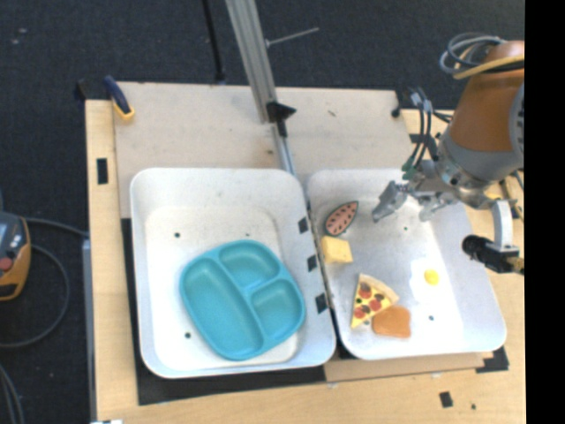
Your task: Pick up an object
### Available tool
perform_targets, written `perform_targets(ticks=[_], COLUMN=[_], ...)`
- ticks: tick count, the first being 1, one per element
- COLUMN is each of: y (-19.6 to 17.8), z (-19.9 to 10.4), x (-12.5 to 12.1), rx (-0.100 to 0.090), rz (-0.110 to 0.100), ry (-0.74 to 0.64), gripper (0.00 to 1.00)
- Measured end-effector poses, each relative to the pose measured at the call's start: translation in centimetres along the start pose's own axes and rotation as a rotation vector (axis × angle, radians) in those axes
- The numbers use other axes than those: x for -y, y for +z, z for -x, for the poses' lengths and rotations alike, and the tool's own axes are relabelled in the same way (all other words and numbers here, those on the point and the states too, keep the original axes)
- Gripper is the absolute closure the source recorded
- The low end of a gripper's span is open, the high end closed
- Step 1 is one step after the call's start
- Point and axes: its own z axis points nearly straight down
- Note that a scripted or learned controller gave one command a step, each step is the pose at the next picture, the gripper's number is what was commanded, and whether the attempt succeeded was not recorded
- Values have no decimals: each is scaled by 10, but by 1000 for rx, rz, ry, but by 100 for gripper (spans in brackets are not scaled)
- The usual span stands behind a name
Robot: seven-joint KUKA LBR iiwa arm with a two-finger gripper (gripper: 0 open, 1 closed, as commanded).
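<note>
The arm (484, 122) is reaching in from the right, its orange band sitting above the grey wrist, and its hand (408, 203) is hanging over the upper part of the right bin (468, 321). The two fingers (387, 203) are pointing down and to the left and appear to be spread apart, with nothing between them, though the view is too coarse to be sure how wide the gap is.

The loose things are all lying in the right bin. A brown oval piece with a reddish face (341, 218) is lying near the bin's upper left wall, just left of the hand and apart from it. Just below it a pale yellow block (336, 252) is resting against the left wall. Lower down, a pizza slice (370, 299) is lying flat, touching an orange lump (393, 323) at its lower right. A small yellow piece (431, 277) is sitting by itself toward the right.

In the left bin (159, 193) a turquoise divided plate (243, 299) is lying flat. Both bins are sitting side by side on the tabletop (177, 126).
</note>
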Motion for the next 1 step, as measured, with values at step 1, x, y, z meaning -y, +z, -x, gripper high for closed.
perform_targets(ticks=[1], y=[42], z=[-1], x=[-1], rx=[0], rz=[-2], ry=[1], gripper=[0])
